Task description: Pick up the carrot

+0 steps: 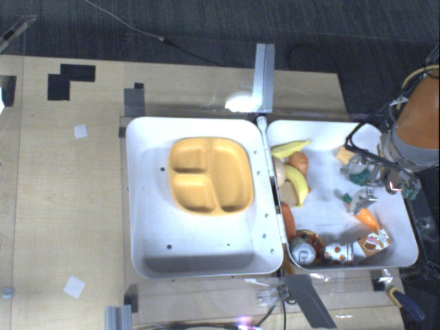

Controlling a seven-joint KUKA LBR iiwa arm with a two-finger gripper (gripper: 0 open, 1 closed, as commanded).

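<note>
Carrot (pixel 368 218): short orange piece lying on the floor of the right bin (pixel 323 201), toward its right wall and in the lower half. Its long axis runs on a diagonal, from upper left to lower right as the camera sees it; which end is the tip is too small to tell. Status: not lifted; it rests on the bin floor. Gripper (pixel 363 196): hanging just above and to the left of the carrot's upper end, very near or touching it; whether it is spread or closed cannot be told, and nothing shows the carrot gripped. Judged progress: the approach looks made, the grasp and the lift are left to do. Neighbours in the same bin: a small printed carton (pixel 375 241) just below the carrot, a can (pixel 302 253) and a second can (pixel 338 253) along the bottom wall, two bananas (pixel 292 148) and some round fruit at the left wall. Left bin (pixel 148 184): holds a yellow divided tray (pixel 210 175), well apart from the carrot.
</note>
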